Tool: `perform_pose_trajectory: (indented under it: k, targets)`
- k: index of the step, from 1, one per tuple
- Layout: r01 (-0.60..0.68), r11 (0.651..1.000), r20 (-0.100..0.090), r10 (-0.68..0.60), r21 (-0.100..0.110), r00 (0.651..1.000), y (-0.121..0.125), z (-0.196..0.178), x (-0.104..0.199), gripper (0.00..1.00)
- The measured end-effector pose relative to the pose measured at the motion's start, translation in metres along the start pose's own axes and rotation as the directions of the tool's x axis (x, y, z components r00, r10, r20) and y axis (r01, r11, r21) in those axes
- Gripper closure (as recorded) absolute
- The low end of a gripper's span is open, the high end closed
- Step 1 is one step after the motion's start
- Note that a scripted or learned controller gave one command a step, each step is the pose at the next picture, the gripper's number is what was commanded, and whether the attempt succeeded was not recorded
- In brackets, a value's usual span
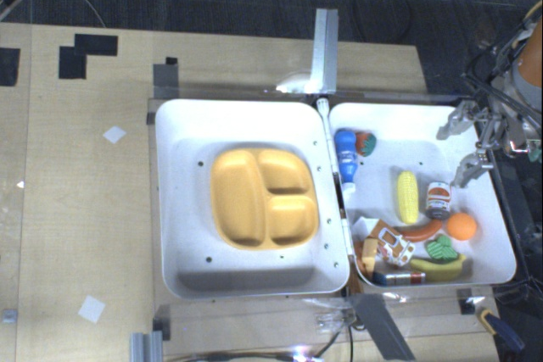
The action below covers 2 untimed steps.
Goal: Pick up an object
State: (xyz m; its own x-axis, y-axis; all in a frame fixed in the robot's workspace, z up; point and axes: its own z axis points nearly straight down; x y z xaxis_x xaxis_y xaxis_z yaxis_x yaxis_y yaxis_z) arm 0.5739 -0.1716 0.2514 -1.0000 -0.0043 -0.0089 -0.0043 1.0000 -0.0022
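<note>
Grey arm reaches in from your right — its gripper (466, 147) hangs with fingers spread, pinching nothing, above the right bin (399, 121); the corn cob (408, 196) lies just below-left — untouched.

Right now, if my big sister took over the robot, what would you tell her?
Gripper: open, nothing between its fingers, over the right bin's far right side.
Things: all the toys lie in the right bin: the blue bottle by the left wall, the corn cob in the middle, the small can beside it, the orange ball and the banana near the front. The left bin holds a yellow divided tray.
Done: nothing picked up yet.
Left: lower onto one toy, close, lift.
</note>
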Motion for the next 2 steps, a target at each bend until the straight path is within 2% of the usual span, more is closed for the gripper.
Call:
perform_pose_trajectory:
  k: [1,2]
  targets:
    - [0.146,0.989,-0.006,-0.146,-0.004,0.989,-0.034,0.112,0.031,0.00]
    - [-0.248,0.969,0.001,0.248,-0.001,0.969,-0.029,0.120,-0.011,0.00]
